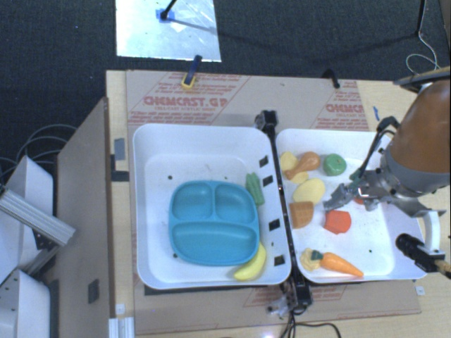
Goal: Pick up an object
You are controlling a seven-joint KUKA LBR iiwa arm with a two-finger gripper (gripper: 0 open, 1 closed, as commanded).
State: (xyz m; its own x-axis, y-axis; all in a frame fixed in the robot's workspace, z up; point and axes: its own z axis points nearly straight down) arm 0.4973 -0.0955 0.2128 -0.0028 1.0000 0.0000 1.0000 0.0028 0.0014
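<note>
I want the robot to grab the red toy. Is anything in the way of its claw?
Nothing visible blocks it. The gripper hovers in the right bin, and the red toy lies just below it in the picture, with bare white floor between. The yellow piece sits off to the side.

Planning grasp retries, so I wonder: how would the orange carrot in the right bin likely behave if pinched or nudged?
The carrot looks like a glossy moulded toy, so probably stiff, light and a bit slippery. Its tapered, rounded body may roll or pivot if nudged sideways. It lies near the right bin's front wall, which could crowd the end effector.
</note>
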